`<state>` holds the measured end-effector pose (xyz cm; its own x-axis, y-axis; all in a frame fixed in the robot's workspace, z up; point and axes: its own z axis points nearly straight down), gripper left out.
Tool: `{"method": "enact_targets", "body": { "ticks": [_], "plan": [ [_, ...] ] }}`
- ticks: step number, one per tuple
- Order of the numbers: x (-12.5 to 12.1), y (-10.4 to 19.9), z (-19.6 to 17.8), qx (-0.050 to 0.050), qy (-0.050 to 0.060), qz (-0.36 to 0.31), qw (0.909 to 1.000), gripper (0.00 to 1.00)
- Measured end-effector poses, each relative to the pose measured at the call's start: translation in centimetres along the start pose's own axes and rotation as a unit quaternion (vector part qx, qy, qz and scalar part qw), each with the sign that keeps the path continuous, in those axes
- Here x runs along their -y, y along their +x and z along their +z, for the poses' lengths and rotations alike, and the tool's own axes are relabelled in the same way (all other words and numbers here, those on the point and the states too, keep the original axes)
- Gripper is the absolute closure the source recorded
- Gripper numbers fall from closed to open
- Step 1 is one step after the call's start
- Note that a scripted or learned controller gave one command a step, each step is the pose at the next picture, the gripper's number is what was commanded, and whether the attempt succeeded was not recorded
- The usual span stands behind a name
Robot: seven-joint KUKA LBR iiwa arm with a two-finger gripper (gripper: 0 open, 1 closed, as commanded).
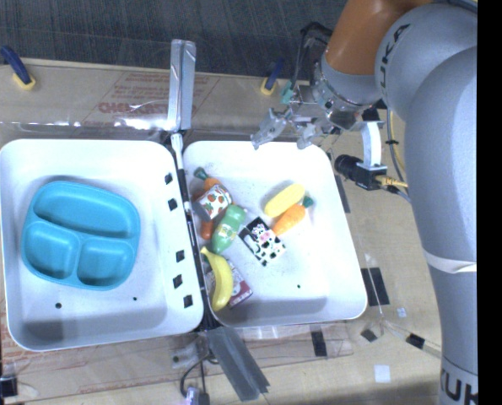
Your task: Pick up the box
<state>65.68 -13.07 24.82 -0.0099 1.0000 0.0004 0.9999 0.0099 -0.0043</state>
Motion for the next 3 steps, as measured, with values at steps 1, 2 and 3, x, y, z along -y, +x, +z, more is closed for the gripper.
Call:
{"method": "enact_targets", "body": {
  "ticks": [1, 2, 3],
  "plan": [
    [5.2, 4.8, 5.2, 0.0, 0.0, -0.031, 0.9995, 0.0],
    [-0.1, 2.9, 14.5, 0.0, -0.001, -0.095, 0.9955, 0.0],
    [3.1, -8.0, 15.5, 0.001, -0.001, -0.154, 0.988, 0.0]
  ]
}}
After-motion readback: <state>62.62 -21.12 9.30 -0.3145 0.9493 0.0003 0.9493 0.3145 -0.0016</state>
